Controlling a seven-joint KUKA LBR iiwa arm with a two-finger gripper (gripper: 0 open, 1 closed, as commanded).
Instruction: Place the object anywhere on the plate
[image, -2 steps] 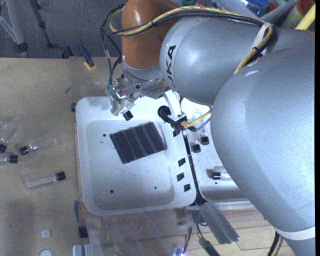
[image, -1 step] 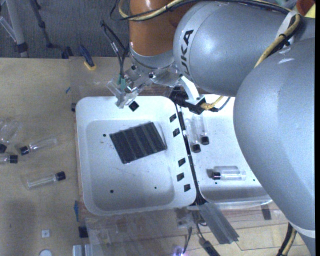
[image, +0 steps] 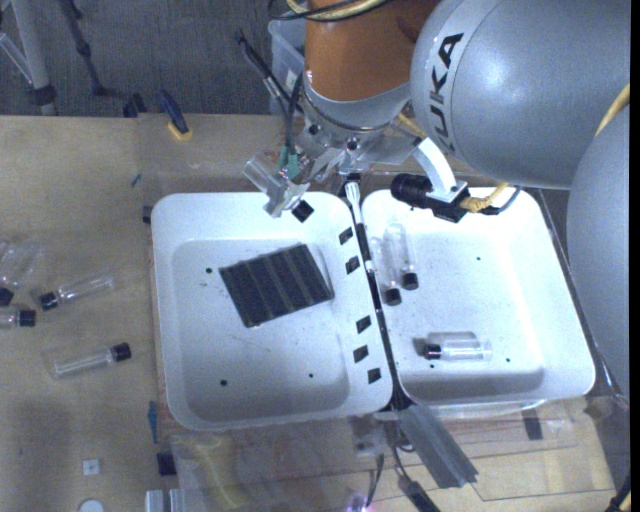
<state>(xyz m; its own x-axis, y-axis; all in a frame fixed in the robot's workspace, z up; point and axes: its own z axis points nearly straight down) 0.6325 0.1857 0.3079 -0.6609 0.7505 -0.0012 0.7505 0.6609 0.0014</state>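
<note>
The gripper (image: 285, 190) hung over the far rim of the left bin (image: 175, 225), just beyond the dark ribbed plate (image: 277, 284) that lay flat on that bin's floor. It seemed to carry a small clear vial with a dark cap (image: 302, 211) at its tip, but whether the jaws were truly closed on it could not be told from this slant.

Three more vials rested in the right bin (image: 560, 300): a pair (image: 397, 258) close to the divider, well right of the plate, and a single one (image: 455, 349) further right and nearer the front.

To do the placing well, the arm would likely need to travel toward the plate's centre, lower until almost touching, and release gently, since a round vial could roll off the ribs.
</note>
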